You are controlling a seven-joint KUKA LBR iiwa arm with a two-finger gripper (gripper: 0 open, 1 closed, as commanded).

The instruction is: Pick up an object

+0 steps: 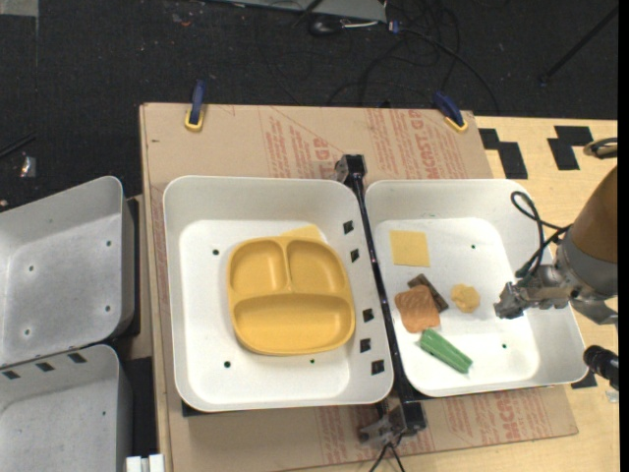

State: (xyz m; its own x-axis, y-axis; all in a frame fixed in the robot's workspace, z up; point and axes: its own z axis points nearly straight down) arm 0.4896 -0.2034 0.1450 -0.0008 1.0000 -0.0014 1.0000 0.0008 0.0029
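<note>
The right bin [511, 362] holds a pale yellow square slice [410, 247], an orange-brown piece [419, 311] lying on a dark brown piece [428, 289], a small yellow lump [465, 297] and a green stick [445, 351]. My gripper [511, 303] hangs low over the right side of this bin, just right of the yellow lump. Nothing shows between its tips. The arm comes in from the right edge.
The left bin [197, 264] holds a yellow divided tray [291, 295]. A black divider [371, 283] runs between the bins. Both bins sit on a brown board [256, 136] held by clamps. A grey metal plate [59, 264] lies at the far left.
</note>
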